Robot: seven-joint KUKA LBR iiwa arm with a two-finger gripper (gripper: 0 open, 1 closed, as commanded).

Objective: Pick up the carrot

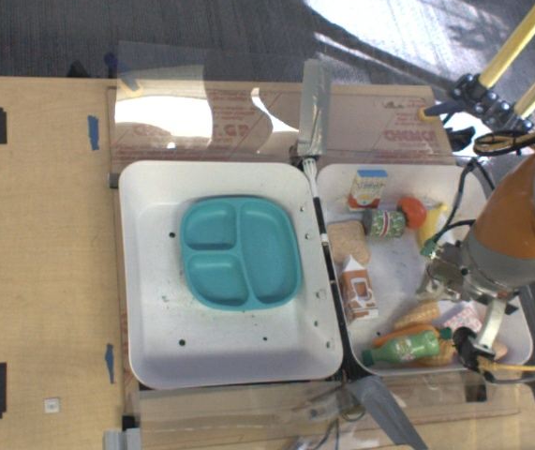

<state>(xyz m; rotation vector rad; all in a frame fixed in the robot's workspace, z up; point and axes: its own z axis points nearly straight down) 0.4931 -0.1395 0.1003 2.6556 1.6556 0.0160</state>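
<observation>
**Right bin, near end: carrot, with claw close alongside**

**Item 1, carrot** (409, 323). Orange, lying aslant at about 6 o'clock in the right bin (393, 265). Its thick end points toward 3 o'clock. It lies on the bin floor, not lifted. A green bottle (403, 347) lies just beside it at its 6 o'clock, so close that the two seem to touch. This probably leaves little room to come at the carrot from that side.

**Item 2, claw** (462, 319). Hangs low over the right bin at about 4 o'clock, at the carrot's 3 o'clock and near its thick end. The grey wrist and orange band slope in from the bin's 3 o'clock. By my judgement it is held here to reach the carrot from the open side, away from the bottle. Whether it is spread or closed cannot be told, because the wrist hides its tip. Nothing can be seen held in it, and contact with the carrot cannot be confirmed.

**Item 3, other stock in the right bin.**
- A small carton (368, 187) at 12 o'clock.
- A tomato (413, 211) just past it toward 1 o'clock.
- A bread slice (349, 242) at 10 o'clock.
- A brown carton (358, 291) at 8 o'clock.

All of these lie well apart from the carrot and are likely loose goods for picking.

**Item 4, left bin** (145, 251). Holds a teal divided plate (242, 251) at its centre, with nothing on it.
</observation>
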